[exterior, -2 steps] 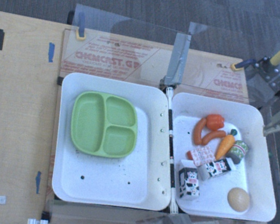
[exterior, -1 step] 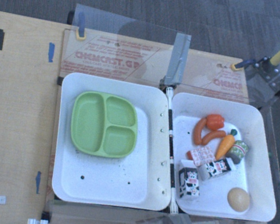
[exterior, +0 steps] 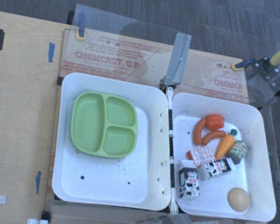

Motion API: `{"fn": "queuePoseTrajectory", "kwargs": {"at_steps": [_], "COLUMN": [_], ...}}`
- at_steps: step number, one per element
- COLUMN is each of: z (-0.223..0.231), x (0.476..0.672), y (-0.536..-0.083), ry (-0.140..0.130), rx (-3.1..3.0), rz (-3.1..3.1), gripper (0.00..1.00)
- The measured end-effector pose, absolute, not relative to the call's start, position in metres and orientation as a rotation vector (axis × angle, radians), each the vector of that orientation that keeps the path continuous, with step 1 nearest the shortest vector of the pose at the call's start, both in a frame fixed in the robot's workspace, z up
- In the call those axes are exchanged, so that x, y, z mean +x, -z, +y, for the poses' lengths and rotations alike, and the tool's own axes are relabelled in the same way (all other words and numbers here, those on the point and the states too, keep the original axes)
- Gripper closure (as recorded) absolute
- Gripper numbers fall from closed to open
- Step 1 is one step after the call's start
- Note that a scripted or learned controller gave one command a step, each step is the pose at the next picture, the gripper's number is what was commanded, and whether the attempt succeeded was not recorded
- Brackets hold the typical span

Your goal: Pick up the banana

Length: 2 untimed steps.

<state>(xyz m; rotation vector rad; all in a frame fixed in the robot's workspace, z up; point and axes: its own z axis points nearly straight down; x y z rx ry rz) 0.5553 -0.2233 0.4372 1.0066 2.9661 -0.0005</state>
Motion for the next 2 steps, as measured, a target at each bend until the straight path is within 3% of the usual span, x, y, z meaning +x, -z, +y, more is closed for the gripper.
{"fn": "queuePoseTrajectory", "kwargs": {"at_steps": [1, 2], "z": [-0.211, -0.211], "x": [0.571, 0.572], "y": [-0.437, -0.450], "ry": [-0.001, -0.002], "rx": [1.222, 1.216], "rz": [2.883, 2.873], "gripper": [0.00, 1.00]}}
